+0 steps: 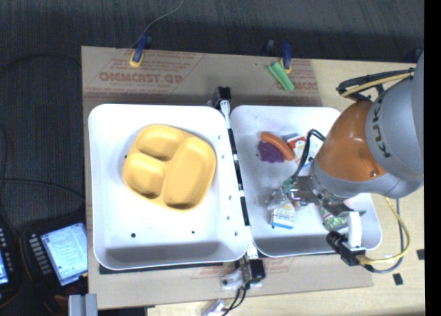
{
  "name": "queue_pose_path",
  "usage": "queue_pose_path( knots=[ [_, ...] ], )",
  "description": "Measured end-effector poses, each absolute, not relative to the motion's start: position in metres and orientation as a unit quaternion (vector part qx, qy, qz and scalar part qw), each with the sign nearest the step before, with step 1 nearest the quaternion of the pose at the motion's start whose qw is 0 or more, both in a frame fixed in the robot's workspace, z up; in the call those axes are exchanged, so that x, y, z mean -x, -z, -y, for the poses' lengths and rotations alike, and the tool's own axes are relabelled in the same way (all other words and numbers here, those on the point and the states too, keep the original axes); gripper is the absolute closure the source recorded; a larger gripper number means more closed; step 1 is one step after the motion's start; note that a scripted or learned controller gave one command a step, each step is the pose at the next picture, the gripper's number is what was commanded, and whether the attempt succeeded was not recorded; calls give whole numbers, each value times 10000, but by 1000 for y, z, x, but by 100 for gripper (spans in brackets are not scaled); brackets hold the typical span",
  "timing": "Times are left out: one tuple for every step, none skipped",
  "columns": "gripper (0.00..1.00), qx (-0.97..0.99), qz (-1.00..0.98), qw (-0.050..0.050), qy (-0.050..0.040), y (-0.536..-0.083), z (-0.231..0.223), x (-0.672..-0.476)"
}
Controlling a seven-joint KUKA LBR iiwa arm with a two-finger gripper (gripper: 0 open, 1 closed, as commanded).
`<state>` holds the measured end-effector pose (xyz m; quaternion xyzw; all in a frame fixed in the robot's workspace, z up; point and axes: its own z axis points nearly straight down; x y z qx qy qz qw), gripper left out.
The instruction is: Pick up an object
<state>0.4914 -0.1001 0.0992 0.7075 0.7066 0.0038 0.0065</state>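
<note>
Where gripper (298, 194) grip cannot be told, small white-blue carton (282, 217), purple toy (270, 151)

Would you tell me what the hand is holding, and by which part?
It cannot be told: the hand sits low among the small items in the right bin.

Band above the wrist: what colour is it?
Orange band, seen in the camera view.

Small white-and-blue carton (282, 218) lies flat near the right bin's (256, 170) front wall.
</note>
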Motion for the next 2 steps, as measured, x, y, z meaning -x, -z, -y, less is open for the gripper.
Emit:
queue_pose_path(
  knots=[
    [100, -7062, -7080, 1, -8, -185, 19, -485],
    [100, -7062, -7080, -8, 5, -184, -66, -508]
  ],
)
